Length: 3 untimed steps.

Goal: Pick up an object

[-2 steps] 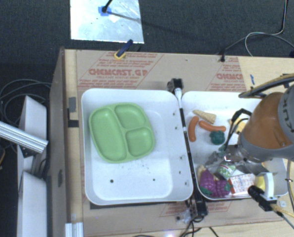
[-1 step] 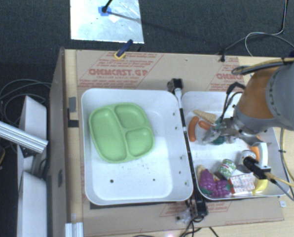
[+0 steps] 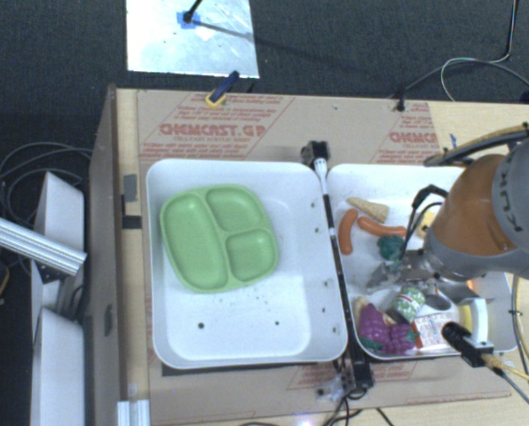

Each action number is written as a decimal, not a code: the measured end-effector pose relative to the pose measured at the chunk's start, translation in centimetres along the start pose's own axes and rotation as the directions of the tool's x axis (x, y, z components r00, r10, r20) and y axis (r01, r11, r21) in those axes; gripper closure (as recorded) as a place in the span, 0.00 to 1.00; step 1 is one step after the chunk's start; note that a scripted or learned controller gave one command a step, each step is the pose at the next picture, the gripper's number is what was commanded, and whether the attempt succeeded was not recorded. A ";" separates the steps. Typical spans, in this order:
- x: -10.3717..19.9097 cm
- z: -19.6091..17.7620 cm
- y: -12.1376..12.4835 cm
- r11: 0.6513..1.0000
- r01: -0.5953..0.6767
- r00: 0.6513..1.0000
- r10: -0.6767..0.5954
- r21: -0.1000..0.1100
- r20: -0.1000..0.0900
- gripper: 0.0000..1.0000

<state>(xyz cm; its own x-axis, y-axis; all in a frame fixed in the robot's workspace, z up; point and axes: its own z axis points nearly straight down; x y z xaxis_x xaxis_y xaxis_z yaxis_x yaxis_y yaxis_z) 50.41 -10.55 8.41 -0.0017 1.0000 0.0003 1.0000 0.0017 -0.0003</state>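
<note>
**A:** What does your bench look like?

**B:** You have two white bins on brown printed cardboard. The left bin (image 3: pixel 202 335) holds a green divided plate (image 3: pixel 218 236). Around the bench the floor is dark carpet, with a shiny metal sheet (image 3: pixel 192 25) at the top and cables trailing on both sides.

**A:** Where are the things you could pick?

**B:** In the right bin (image 3: pixel 384 177): two orange sausages (image 3: pixel 364 227), a pale wedge (image 3: pixel 368 208), a teal lump (image 3: pixel 390 248), a small can (image 3: pixel 409 303), purple grapes (image 3: pixel 380 329).

**A:** And your gripper?

**B:** The gripper (image 3: pixel 405 273) sits low over the right bin, just above the can. You can't tell from here how its jaws stand.
</note>
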 end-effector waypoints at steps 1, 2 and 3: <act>-0.3 -0.1 9.9 1.000 0.003 1.000 -0.003 -0.004 0.001 0.00; -0.9 0.0 8.8 1.000 0.000 1.000 0.000 -0.001 0.001 0.00; -0.8 -1.1 8.9 1.000 0.004 1.000 -0.004 -0.003 0.001 1.00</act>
<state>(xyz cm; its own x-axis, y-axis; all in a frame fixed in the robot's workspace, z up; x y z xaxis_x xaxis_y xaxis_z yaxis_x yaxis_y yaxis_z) 59.29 -11.38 9.49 -0.0060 1.0000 -0.0011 1.0000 0.0060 0.0028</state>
